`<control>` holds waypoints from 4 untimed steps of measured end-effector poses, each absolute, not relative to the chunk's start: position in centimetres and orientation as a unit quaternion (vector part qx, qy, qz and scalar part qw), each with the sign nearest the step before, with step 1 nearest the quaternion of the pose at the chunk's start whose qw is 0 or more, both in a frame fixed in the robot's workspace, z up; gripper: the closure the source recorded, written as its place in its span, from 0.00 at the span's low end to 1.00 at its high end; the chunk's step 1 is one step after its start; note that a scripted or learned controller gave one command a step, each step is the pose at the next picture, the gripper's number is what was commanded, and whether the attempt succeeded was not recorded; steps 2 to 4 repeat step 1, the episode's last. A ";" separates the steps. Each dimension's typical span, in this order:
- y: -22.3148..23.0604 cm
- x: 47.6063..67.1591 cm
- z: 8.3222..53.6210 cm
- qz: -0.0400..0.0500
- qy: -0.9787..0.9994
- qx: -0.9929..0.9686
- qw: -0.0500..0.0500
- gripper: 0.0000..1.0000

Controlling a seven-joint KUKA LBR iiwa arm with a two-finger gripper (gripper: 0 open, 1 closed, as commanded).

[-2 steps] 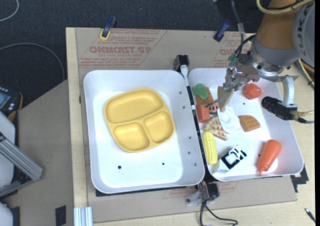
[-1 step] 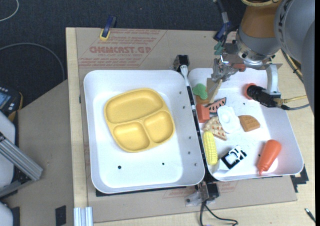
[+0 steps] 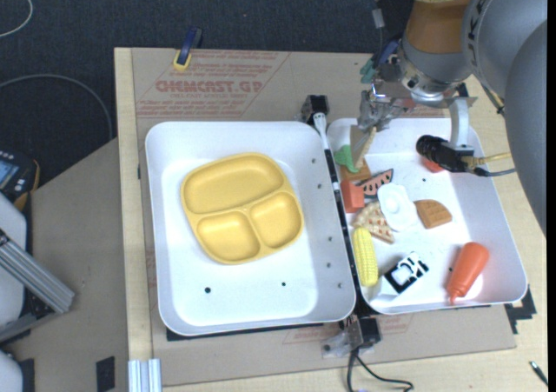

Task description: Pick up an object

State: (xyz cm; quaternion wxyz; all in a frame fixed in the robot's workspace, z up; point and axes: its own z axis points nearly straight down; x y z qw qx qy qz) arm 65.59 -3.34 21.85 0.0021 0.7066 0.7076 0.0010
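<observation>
Now my gripper hangs low over the right bin's back-left corner, above a green toy. Spread or pressed, I cannot tell.

You have a yellow three-compartment plate lying in the left white bin, left of centre frame. A yellow-and-blue clamp sits on the brown board at upper left. Black cables trail off the bottom edge.
</observation>
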 end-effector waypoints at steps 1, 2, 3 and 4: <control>-2.8 65.4 21.6 -0.001 0.707 0.707 0.000 1.00; -2.8 65.4 21.6 -0.001 0.707 0.707 0.000 1.00; -2.8 65.4 21.6 -0.001 0.707 0.707 0.000 1.00; -2.8 65.4 21.6 -0.001 0.707 0.707 0.000 1.00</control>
